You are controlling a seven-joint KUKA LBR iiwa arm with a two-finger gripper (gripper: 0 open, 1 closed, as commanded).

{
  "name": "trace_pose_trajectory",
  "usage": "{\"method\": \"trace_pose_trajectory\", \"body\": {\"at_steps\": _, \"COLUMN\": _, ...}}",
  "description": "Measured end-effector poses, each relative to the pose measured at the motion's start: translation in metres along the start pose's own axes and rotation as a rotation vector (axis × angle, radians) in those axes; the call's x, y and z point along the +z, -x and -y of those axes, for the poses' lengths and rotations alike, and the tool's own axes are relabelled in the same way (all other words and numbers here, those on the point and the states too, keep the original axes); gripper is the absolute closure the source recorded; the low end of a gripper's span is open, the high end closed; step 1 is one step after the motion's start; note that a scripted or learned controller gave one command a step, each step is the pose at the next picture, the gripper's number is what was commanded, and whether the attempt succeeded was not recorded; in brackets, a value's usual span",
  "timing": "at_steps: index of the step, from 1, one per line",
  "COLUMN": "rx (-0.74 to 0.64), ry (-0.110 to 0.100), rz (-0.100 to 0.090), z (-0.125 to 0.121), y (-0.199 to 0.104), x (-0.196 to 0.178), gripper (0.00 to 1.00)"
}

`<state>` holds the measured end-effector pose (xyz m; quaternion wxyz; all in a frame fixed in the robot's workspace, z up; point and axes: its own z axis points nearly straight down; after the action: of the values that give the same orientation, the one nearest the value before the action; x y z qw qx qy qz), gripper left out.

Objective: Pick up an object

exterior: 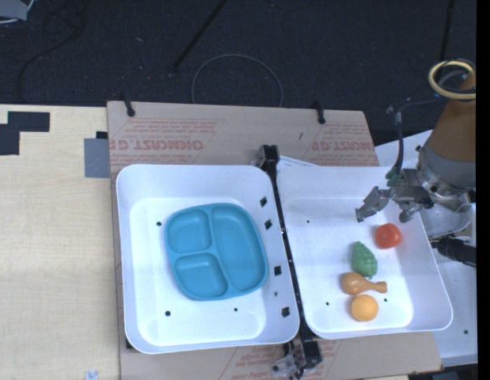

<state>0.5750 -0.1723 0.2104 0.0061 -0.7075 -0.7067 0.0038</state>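
Observation:
Four small items lie in the right bin (324, 212): a red tomato-like piece (388, 235), a green leafy piece (363, 258), an orange drumstick shape (362, 283) and an orange ball (364, 308). My gripper (389, 209) hangs over the bin's upper right part, just above the red piece. Its fingers are spread open with nothing between them. One dark fingertip (368, 207) points down and to the left.
The left bin (142, 212) holds a blue divided plate (215, 250). A black clip strip (278, 236) runs between the two bins. Cardboard (229, 137) lies under both, and the wooden bench top (47, 252) stretches to the left.

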Motion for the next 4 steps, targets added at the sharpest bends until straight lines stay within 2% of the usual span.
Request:
{"method": "trace_pose_trajectory", "body": {"at_steps": 1, "rx": -0.001, "ry": 0.011, "rz": 0.002, "z": -0.003, "y": 0.0, "x": -0.006, "gripper": 0.0}}
{"method": "trace_pose_trajectory", "body": {"at_steps": 2, "rx": -0.001, "ry": 0.005, "rz": 0.001, "z": -0.002, "y": 0.001, "x": 0.058, "gripper": 0.0}}
{"method": "trace_pose_trajectory", "body": {"at_steps": 3, "rx": -0.003, "ry": 0.012, "rz": -0.001, "z": -0.008, "y": 0.005, "x": 0.104, "gripper": 0.0}}
{"method": "trace_pose_trajectory", "body": {"at_steps": 4, "rx": -0.002, "ry": 0.011, "rz": -0.002, "z": -0.008, "y": 0.003, "x": 0.123, "gripper": 0.0}}
